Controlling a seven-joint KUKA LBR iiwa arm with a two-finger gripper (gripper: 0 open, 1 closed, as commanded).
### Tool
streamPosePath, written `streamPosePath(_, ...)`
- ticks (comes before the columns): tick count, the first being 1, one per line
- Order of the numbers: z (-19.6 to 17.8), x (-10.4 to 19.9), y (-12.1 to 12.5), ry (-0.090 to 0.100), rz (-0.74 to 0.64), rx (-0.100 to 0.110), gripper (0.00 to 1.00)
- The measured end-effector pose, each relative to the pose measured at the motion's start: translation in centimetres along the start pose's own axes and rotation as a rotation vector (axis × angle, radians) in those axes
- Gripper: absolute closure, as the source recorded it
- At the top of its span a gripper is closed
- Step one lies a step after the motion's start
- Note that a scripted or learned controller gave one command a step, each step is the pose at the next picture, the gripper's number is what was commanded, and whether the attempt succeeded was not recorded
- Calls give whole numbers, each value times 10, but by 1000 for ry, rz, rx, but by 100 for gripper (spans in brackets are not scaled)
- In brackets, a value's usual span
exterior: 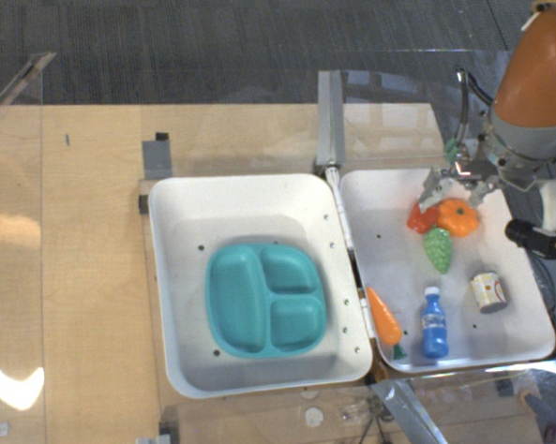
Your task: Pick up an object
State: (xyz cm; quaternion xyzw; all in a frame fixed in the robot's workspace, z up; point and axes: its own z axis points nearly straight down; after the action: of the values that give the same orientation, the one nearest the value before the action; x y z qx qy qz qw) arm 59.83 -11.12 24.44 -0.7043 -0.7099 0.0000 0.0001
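- Reaching into the right bin point(539, 341) from the right, the gripper point(457, 188) hangs over a cluster of toys at the bin's far side: an orange pumpkin-like piece point(458, 218), a red piece point(421, 219) and a green piece point(438, 250).
- Its fingers look spread, straddling the pumpkin's top, with nothing clearly lifted between them.
- By my reading, the step is the approach just before a grasp.
- Next, the fingers need to settle around one piece and close squarely; the touching neighbours could spoil that.
- Elsewhere lie a carrot point(384, 319), blue bottle point(434, 324) and small can point(488, 292); the left bin point(179, 288) holds a teal tray point(266, 298).
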Motion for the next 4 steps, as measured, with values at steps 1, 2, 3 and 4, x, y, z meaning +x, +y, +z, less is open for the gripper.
streamPosePath(1, 107, -28, 33, 0, 41, 2, 0)
streamPosePath(2, 125, -45, 55, -1, 79, -32, 0)
streamPosePath(3, 156, -34, 61, -1, 45, -11, 0)
streamPosePath(4, 147, -32, 63, -2, 38, -15, 100)
